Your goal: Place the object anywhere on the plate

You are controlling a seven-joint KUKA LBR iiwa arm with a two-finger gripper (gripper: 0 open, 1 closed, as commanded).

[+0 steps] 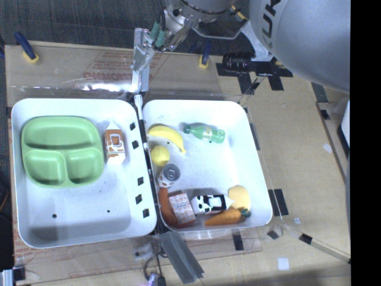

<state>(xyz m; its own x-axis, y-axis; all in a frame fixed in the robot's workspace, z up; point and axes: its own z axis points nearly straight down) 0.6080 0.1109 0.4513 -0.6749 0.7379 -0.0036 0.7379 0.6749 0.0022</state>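
A green divided plate (59, 151) lies in the left bin (36, 231), toward its back left. A small orange and white toy block (115, 145) rests on the bin floor just off the plate's right rim, touching or nearly touching it. My gripper (140, 83) hangs over the back rim where the two bins meet, behind both the plate and the block. Nothing shows in its grasp.
The right bin (253, 159) holds a banana (166, 137), a lemon (159, 155), a green bottle (204, 132), a can (171, 173), a carrot (223, 217), a cow-patterned pack (209, 203) and several other small items. The arm (297, 16) looms over the back right.
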